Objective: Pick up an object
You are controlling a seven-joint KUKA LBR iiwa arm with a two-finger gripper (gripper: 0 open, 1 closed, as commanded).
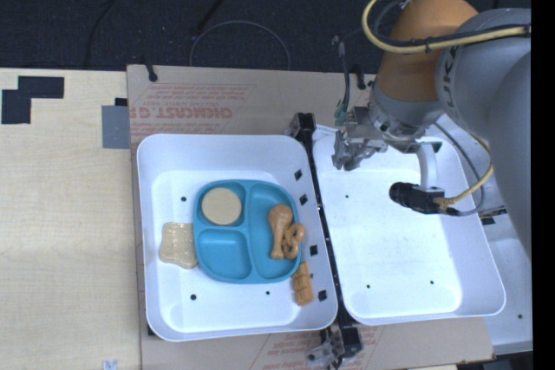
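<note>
My gripper point(347, 153) hangs over the far left corner of the right bin point(408, 290), close to the divider between the bins. Nothing shows between its fingers. In the left bin point(165, 160) lies a blue divided plate point(230, 260). A round tan cookie point(220, 205) rests in the plate's upper left section. A brown pretzel-like piece point(284, 231) lies in its right section. A pale toast-like piece point(178, 244) sits just left of the plate, and a small brown piece point(302, 283) lies at the plate's lower right.
A black cylindrical part point(414, 197) with a yellow cable juts from the arm over the right bin. The bins stand on a cardboard sheet point(217, 100) on a wooden bench point(61, 212). A black clip strip point(314, 212) runs between the bins.
</note>
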